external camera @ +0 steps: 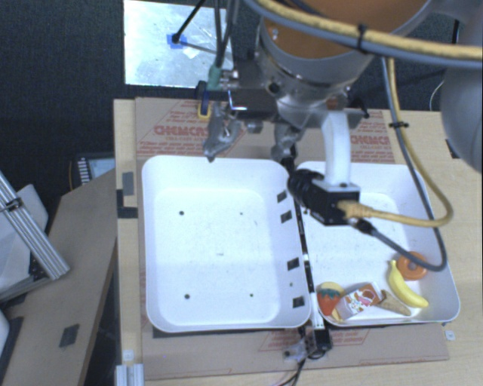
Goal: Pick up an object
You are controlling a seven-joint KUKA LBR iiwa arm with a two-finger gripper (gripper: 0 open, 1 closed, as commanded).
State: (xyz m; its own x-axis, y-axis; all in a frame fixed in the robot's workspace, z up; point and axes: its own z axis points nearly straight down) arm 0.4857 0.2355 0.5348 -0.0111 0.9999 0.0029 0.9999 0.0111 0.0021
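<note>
Gripper sits at upper centre of the frame, hanging over the back rim where the two bins meet. One finger points down toward the left bin's far edge, the other is just right of it; clear gap between them, nothing in it, so open and not holding anything. Grey wrist with the orange band fills the top of the frame above it. A yellow cable runs from a black block on the arm out across the right bin. Left bin is just below the fingertips. Right bin has all the objects, bunched in its lower right corner, well apart from the gripper: a banana, an orange round object just above it, another orange-red item at the left of the group, a small red and white packet beside that, and a tan cone-shaped piece touching the banana's lower end.
</note>
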